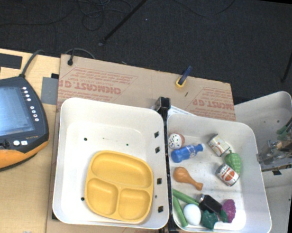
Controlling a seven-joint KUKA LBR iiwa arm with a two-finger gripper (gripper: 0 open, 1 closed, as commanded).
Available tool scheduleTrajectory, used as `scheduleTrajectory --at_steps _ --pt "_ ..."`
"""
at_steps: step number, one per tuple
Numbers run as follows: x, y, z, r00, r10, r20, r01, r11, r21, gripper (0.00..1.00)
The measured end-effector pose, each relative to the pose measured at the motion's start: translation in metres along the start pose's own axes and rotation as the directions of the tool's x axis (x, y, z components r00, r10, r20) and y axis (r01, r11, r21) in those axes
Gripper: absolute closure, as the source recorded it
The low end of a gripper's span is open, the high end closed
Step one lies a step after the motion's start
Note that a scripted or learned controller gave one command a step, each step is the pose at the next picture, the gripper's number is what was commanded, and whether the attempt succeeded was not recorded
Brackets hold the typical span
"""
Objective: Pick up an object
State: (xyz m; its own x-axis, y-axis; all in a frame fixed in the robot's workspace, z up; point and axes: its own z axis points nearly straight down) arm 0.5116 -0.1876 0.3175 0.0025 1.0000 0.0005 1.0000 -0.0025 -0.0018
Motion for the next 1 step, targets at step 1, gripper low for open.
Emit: scheduleTrajectory --at_steps 1 --pt "0.0518 0.0372 -0.1296 1.0 -0.009 0.002 0.009 1.0 -0.016 1.0"
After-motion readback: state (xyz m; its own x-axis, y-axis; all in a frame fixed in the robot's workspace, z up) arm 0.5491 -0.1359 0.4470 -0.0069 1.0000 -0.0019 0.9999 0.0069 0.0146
